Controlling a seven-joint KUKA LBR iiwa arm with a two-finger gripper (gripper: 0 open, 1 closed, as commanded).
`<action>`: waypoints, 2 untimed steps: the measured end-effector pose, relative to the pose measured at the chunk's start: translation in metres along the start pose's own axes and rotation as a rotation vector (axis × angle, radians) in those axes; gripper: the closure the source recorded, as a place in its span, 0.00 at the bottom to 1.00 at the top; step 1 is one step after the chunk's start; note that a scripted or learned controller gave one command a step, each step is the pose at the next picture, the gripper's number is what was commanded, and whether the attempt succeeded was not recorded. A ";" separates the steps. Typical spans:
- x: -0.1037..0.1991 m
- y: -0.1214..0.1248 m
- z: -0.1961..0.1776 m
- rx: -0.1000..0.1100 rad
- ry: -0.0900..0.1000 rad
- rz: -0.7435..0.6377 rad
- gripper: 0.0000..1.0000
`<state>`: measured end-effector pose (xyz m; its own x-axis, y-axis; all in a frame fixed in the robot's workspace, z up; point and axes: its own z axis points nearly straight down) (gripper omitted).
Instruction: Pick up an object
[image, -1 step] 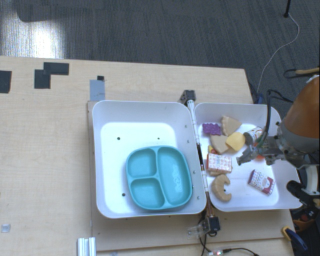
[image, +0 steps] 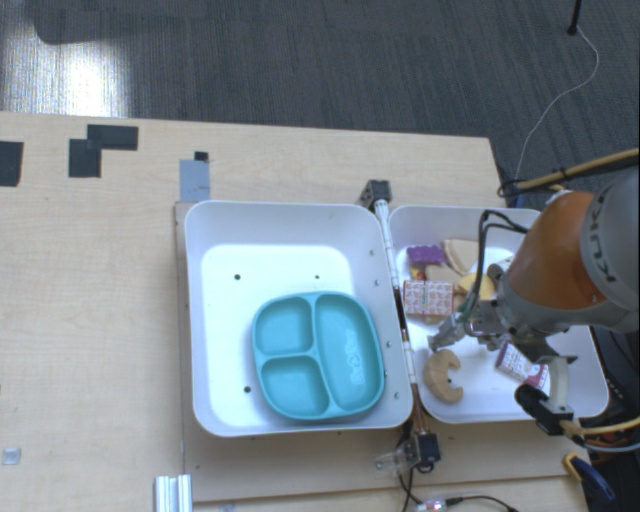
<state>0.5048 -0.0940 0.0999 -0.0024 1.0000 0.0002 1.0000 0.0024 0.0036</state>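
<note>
One tan curved piece (image: 443, 375) — open side facing right — claw (image: 462, 330) just above.

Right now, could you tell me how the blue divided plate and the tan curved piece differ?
The blue divided plate lies in the left bin; the tan curved piece lies in the right bin. The plate is far larger. The plate is roughly oval with three compartments; the tan piece is crescent-shaped. Both rest flat on white bin floors.
</note>
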 end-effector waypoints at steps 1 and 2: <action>0.001 0.001 -0.010 -0.002 0.001 -0.002 1.00; 0.001 0.001 -0.010 -0.002 0.001 -0.002 0.00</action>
<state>0.5057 -0.0932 0.1101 -0.0047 1.0000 0.0011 1.0000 0.0047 0.0052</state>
